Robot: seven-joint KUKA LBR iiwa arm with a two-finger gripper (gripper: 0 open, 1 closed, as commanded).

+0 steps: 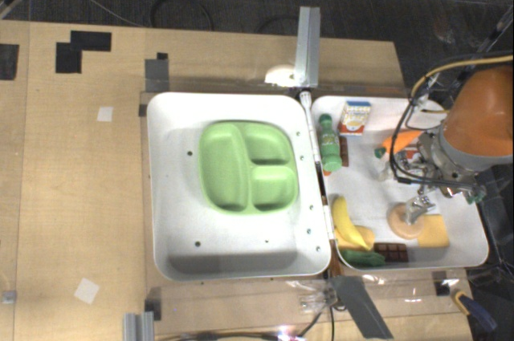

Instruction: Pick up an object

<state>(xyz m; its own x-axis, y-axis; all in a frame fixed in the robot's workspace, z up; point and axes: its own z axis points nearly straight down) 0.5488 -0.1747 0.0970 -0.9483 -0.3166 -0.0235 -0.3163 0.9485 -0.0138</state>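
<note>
Gripper low in right bin, over a tan disc, finger state unclear, green tray in left bin

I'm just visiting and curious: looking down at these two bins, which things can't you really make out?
- Gripper: blurred and seen from above, so finger state is unclear.
- Orange object: largely hidden behind the arm's cables.
- Small carton: its print is too small to read.
- Dark bar: at the right bin's near wall, too small to identify.
</note>
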